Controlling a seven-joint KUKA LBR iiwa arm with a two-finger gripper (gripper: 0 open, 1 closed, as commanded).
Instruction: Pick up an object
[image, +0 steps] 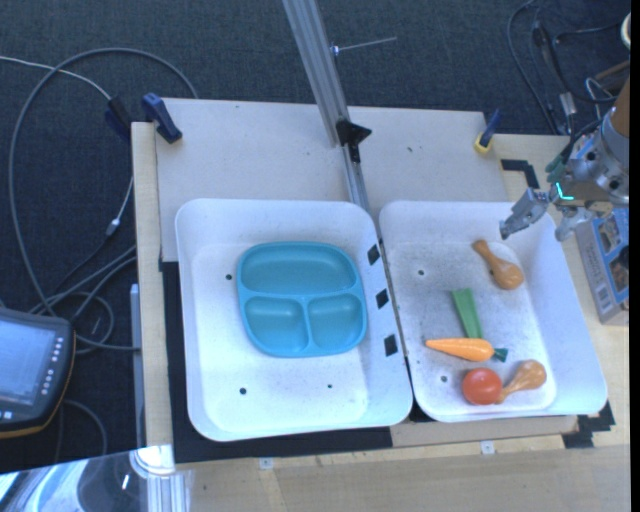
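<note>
In the camera view, the gripper (546, 213) is seen over the upper right edge of the right bin (585, 330), its fingers spread apart with nothing between them. The nearest object, a tan wooden drumstick (498, 264), is found in that bin, just below and left of the gripper and apart from it. It is judged to be light, stiff and smooth, and is best gripped across its narrow neck, as the bulb may slip.
</note>
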